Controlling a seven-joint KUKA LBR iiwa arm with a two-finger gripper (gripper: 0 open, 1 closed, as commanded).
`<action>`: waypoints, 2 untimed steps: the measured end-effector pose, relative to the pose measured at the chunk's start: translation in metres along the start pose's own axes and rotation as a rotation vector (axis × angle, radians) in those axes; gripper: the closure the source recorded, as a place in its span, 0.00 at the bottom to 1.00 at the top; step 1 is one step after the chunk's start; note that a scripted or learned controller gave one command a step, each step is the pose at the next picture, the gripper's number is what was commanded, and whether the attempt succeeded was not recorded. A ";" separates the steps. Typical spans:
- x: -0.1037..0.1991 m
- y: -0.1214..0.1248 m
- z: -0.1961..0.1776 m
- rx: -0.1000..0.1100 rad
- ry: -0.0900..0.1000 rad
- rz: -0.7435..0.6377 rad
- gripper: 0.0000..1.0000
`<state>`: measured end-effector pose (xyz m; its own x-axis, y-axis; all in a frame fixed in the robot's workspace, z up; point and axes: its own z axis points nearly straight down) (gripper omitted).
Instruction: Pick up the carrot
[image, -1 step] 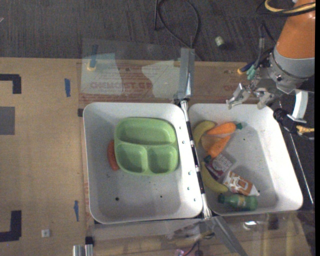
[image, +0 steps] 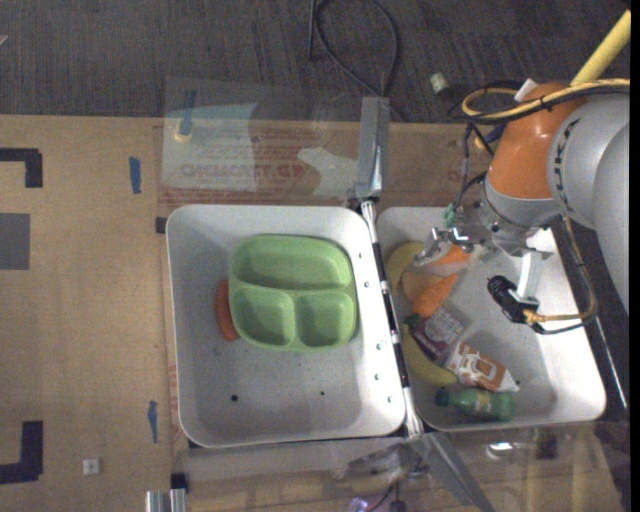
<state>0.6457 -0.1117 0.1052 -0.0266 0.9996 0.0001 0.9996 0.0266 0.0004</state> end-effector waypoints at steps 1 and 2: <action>-0.027 -0.015 0.017 -0.005 0.000 -0.014 0.00; -0.030 -0.014 0.004 -0.013 -0.002 -0.009 1.00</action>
<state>0.6329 -0.1419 0.1007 -0.0360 0.9994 -0.0020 0.9993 0.0360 0.0134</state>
